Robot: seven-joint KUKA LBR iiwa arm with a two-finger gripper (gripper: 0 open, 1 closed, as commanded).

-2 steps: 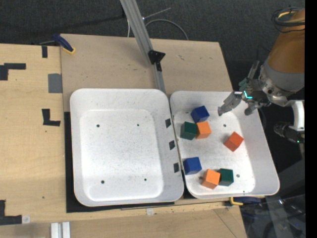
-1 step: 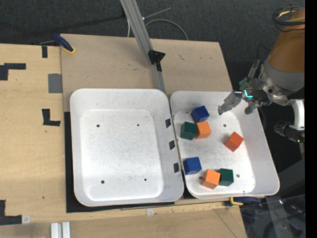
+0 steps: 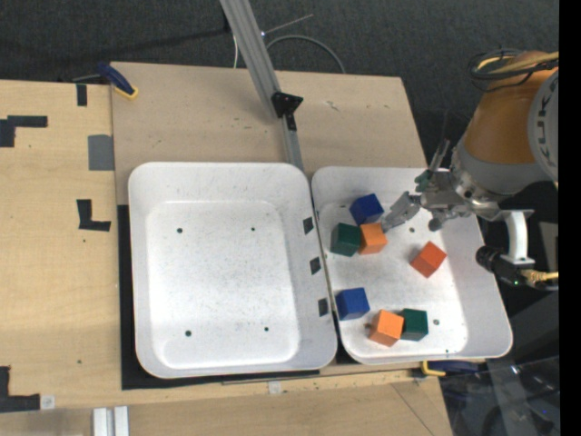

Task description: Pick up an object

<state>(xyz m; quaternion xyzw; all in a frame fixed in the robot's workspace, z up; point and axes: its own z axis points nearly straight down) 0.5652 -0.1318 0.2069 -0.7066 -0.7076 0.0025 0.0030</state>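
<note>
Several small cubes lie in the right bin (image 3: 481,325). A blue cube (image 3: 366,208), a green cube (image 3: 345,240) and an orange cube (image 3: 373,238) cluster at its upper left. A red-orange cube (image 3: 428,260) sits alone near the middle right. Near the front lie another blue cube (image 3: 352,302), an orange cube (image 3: 388,326) and a green cube (image 3: 414,323). My gripper (image 3: 416,220) hangs over the bin's upper middle, open, with nothing between its fingers. One fingertip (image 3: 397,214) points toward the orange cube in the cluster, just right of it.
The left bin (image 3: 145,243) adjoins the right one along a shared rim. A slanted metal pole (image 3: 259,53) with a black clamp stands behind the bins. The arm's orange band (image 3: 508,125) looms at the right.
</note>
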